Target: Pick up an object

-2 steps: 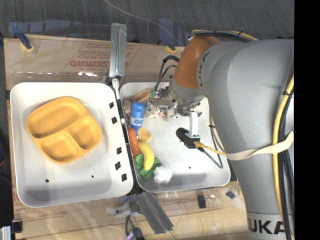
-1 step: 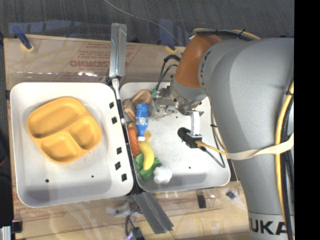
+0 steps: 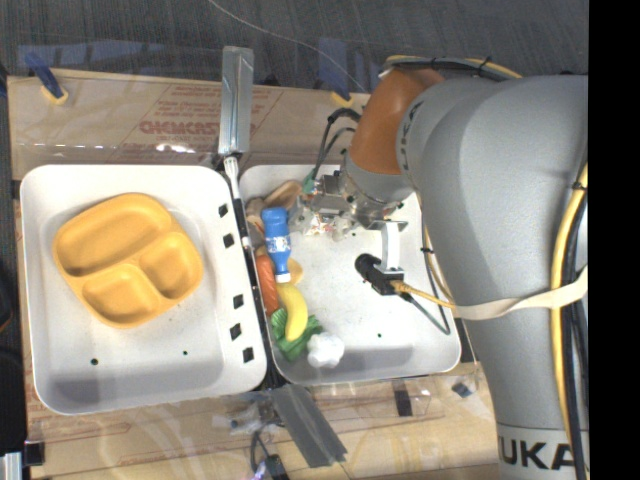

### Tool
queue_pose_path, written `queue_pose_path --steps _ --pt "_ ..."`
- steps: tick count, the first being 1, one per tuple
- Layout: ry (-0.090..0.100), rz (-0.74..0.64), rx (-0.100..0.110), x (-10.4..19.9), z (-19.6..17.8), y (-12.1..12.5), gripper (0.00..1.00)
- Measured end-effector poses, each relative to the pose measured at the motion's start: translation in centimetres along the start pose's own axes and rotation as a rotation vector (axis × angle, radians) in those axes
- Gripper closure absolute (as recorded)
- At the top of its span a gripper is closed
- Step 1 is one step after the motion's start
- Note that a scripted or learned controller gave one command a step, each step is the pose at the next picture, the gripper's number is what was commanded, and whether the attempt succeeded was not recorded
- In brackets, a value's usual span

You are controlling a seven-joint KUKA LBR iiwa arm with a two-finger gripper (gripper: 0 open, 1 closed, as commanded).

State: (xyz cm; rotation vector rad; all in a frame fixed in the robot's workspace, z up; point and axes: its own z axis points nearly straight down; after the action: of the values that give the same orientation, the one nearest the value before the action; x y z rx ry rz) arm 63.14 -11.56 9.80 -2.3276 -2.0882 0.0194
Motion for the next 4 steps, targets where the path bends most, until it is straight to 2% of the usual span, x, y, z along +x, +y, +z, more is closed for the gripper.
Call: queue_pose_path --steps 1,2,3,4 --pt "-0.003 0.062 0.002 0.5 0.7 2.0 0.00" --pt "-0.005 0.172 -0.003 1.9 0.7 2.0 0.00" --pt "-0.003 0.170 0.011 2.0 0.1 1.7 1.00" --pt "0.003 0.303 -0.024 0.9 -11.8 1.6 1.00"
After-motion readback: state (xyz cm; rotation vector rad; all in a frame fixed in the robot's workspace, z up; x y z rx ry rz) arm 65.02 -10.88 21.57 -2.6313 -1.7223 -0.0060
